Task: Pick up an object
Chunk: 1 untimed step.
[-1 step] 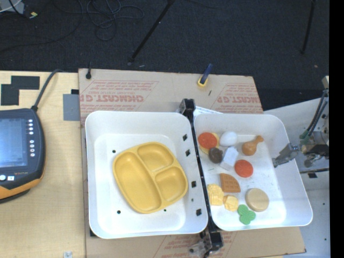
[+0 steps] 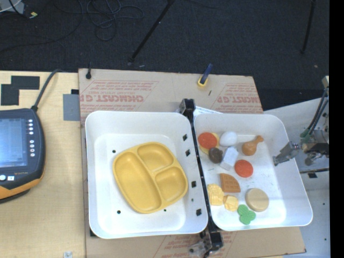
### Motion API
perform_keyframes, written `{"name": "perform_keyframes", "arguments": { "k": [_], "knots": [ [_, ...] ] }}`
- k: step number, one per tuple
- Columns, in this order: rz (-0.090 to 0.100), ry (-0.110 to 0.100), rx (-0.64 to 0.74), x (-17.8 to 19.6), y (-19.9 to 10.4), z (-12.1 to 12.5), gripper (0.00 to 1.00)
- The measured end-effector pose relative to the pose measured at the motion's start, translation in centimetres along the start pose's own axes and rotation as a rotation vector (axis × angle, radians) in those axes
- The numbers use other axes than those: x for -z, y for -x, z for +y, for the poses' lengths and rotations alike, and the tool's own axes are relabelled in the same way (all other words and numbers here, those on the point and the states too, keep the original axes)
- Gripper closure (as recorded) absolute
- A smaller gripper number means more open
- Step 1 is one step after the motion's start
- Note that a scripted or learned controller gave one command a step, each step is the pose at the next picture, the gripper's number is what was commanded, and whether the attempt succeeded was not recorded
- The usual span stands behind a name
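Nearest to us, at the front of the right bin (image 2: 293,211), we see a green piece (image 2: 246,215) beside a round beige disc (image 2: 257,200), with two pale yellow chunks (image 2: 220,198) just to their left. Behind these lie a brown wedge (image 2: 230,183) and a red ball (image 2: 244,169). Further back sit a dark brown lump (image 2: 215,155), a white block (image 2: 230,157), an orange-red round piece (image 2: 208,140), a white egg (image 2: 228,138) and a tan drumstick (image 2: 252,144).

The left bin (image 2: 102,128) holds a yellow divided plate (image 2: 150,176), lying flat and turned at a slant.

At the right edge, beyond the right bin's rim, we make out part of the claw (image 2: 312,147), well apart from the food pieces; we cannot tell how its tips stand.

On the desk (image 2: 54,208) to the left rests a control tablet (image 2: 19,149) with an orange edge. Farther back, cardboard (image 2: 161,93) lies under both bins, with a small yellow and blue tool (image 2: 204,77) on it. Beyond that, cables (image 2: 107,9) trail over the dark floor.
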<state>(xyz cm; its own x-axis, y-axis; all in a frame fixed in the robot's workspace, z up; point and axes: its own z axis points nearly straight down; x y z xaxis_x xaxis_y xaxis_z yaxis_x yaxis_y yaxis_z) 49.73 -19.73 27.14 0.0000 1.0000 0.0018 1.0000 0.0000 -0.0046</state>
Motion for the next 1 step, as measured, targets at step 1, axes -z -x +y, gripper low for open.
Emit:
{"name": "perform_keyframes", "arguments": {
  "k": [1],
  "knots": [
    [0.002,-0.004,0.001,-4.47,0.0,-0.06,0.0]
  ]
}}
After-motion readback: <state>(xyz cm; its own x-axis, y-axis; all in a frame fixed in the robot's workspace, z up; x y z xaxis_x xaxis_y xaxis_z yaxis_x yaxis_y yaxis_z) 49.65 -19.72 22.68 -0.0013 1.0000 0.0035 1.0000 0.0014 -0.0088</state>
